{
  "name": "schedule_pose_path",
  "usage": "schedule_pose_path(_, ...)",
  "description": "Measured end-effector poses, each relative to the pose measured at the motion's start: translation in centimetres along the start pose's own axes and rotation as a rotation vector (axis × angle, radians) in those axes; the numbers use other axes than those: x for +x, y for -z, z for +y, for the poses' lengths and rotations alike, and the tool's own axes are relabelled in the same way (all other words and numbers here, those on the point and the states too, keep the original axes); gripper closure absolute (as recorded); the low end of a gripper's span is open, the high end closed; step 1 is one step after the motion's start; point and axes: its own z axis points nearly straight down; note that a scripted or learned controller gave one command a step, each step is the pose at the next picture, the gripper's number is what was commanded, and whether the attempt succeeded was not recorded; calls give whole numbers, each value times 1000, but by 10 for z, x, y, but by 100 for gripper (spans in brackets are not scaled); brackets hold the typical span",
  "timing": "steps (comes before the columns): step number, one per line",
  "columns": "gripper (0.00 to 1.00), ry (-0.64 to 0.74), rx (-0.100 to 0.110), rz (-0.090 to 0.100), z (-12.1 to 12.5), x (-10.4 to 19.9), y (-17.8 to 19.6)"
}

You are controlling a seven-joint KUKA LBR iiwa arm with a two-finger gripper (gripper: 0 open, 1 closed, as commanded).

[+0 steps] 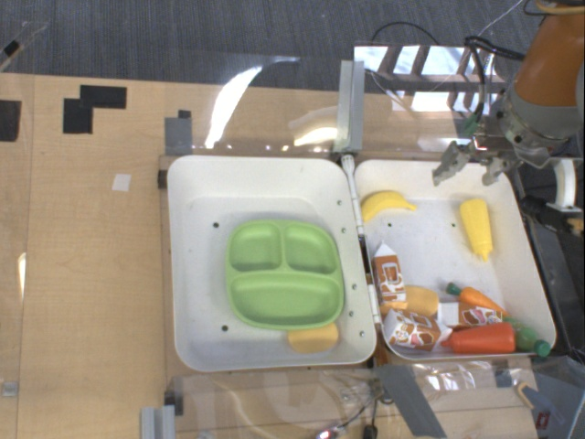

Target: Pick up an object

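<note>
My gripper hangs over the back edge of the right bin, its two fingers spread apart and open with nothing between them. Just below it lies a yellow corn cob. A banana rests at the bin's back left. Along the front of the bin sit a small white and orange carton, an orange chunk, a carrot, a red vegetable and a brown snack packet.
The left bin holds a green divided plate, with a yellow-orange piece at its front edge. A raised divider separates the bins. A metal frame and cables stand behind the right bin.
</note>
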Motion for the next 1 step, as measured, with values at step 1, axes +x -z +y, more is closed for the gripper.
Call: schedule_pose_path(1,0,159,0,-1,19,-60,-88)
